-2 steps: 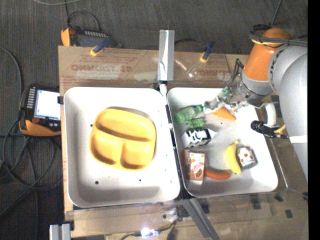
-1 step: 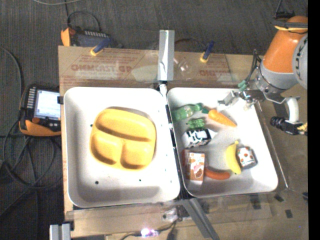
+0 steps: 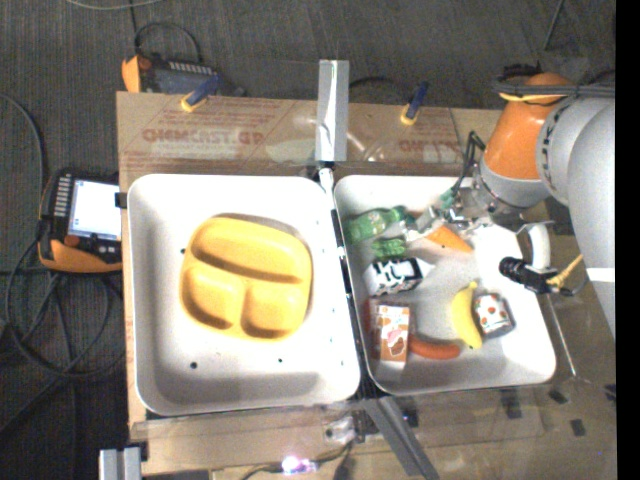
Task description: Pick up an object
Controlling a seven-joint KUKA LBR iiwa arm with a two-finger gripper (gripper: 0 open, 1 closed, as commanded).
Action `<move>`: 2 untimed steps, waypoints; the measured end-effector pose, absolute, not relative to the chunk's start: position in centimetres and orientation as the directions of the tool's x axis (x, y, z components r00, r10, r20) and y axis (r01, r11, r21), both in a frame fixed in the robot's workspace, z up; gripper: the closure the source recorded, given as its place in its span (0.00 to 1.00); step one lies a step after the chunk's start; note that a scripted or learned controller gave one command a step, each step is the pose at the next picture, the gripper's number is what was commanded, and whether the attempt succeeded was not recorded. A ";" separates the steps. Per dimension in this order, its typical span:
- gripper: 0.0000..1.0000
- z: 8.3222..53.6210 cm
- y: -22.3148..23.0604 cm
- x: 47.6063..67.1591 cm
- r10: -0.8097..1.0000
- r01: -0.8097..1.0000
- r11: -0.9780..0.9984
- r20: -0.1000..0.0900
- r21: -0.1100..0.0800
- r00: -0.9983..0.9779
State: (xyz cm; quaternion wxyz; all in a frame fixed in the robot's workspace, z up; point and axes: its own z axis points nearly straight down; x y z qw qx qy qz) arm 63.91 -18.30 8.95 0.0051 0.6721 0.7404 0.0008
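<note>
**Over the right bin's far edge, the arm leans in above a heap of toy food**

Above the far right corner of the right bin (image 3: 540, 363), the grey arm (image 3: 590, 168) with its orange band reaches in from the right, and its gripper (image 3: 462, 208) hangs low over the clutter at the bin's back. Whether that gripper is open or closed cannot be told; the wrist and cables hide its tip, and nothing can be seen held in it.

Just beside the gripper lie a green bottle (image 3: 375, 223) on its side and an orange wedge-shaped piece (image 3: 450, 238). Nearer the middle of the bin sits a black-and-white carton (image 3: 397, 275), touching the green bottle's lower end. Toward the front, a small red-and-white juice box (image 3: 391, 330) stands near the wall shared with the left bin, with a red sausage (image 3: 436, 348) lying just to its right. A yellow banana (image 3: 463, 315) rests above the sausage, and a small dark bottle with a red-and-white label (image 3: 492, 313) lies touching the banana's right side.

The left bin (image 3: 150, 368) holds a yellow divided tray (image 3: 246, 276), set near its middle and well apart from the arm.

Beyond both bins a cardboard sheet (image 3: 230, 138) covers the bench, and an orange-cased tablet (image 3: 85, 223) lies on the floor to the left.
</note>
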 end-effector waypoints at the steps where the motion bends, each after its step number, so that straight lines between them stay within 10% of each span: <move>1: 1.00 10.0 -18.4 63.9 0.995 0.995 0.096 -0.008 0.009 -0.096; 2: 1.00 17.9 -13.6 66.5 0.981 0.981 -0.196 -0.003 -0.003 0.196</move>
